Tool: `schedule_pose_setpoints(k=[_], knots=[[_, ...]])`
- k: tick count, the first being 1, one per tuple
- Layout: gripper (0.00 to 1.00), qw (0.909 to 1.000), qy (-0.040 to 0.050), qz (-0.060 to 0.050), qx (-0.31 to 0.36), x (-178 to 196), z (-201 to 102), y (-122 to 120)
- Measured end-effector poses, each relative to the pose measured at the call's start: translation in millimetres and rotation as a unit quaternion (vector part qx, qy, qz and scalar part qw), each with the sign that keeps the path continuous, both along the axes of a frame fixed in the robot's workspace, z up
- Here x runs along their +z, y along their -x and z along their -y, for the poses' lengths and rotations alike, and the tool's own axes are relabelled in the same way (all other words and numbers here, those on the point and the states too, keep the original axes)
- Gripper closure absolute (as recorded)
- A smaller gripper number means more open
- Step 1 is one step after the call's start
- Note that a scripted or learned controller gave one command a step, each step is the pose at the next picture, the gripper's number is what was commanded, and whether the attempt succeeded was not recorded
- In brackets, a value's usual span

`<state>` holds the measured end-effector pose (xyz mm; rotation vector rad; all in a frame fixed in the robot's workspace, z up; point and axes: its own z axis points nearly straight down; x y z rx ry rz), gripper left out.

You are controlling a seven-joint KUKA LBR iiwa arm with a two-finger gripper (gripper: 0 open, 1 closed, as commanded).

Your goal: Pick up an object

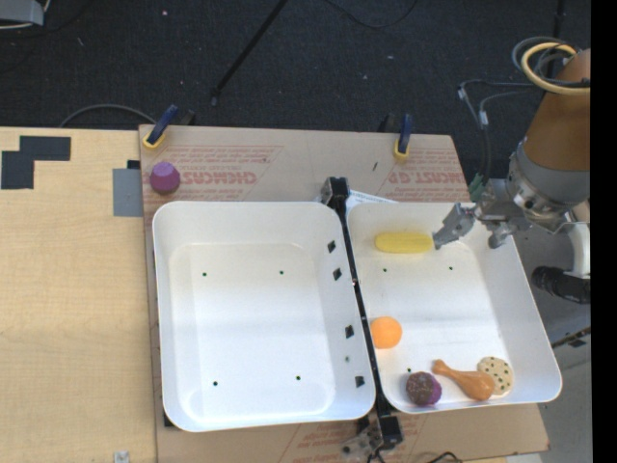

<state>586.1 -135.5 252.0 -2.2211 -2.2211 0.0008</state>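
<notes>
The banana (403,243) lies at the far end of the right bin (521,307), unlifted. The gripper (474,228) hangs just beside its right end, jaws apart with nothing between them. You should treat the pick as not yet begun: closing and lifting remain. Fingertip contact with the banana is hard to judge.

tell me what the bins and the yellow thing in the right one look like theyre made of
Bins: probably moulded plastic, white and smooth, with rounded rims and a soft sheen. Yellow thing: likely plastic or rubber toy food, evenly coloured, matte, rounded ends; too small to tell which.
</notes>
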Motion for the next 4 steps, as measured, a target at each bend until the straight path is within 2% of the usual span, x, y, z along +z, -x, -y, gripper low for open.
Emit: schedule_pose_setpoints(k=[1,2,3,4], knots=[[0.00,1.0000,-0.0009,-0.006,0.001,-142.5,-9.3,-38.4],[0.00,1.0000,-0.0001,-0.001,0.000,-165.8,-14.5,-54.2],[0.00,1.0000,-0.0002,0.000,0.001,-164.5,-42.3,-41.9],[0.00,1.0000,0.0001,0.001,0.000,-146.2,-41.2,-35.6]])
